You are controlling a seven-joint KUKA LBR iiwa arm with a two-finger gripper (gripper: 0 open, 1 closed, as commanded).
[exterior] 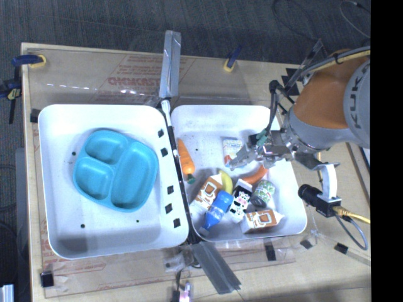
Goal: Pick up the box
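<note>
My gripper [242, 159] hangs over the right bin [208, 115], jaws spread, nothing between them; box [261, 220] lies at that bin's near edge, beside a blue bottle [216, 209]; blue tray [116, 169] in left bin [56, 128].

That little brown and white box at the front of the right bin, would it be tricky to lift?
The box looks like a small carton, so probably light and fairly stiff, though its walls might dent under a hard squeeze. It lies tilted against the bin wall with a cow-print item beside it, so it could slide or tip when nudged.
</note>
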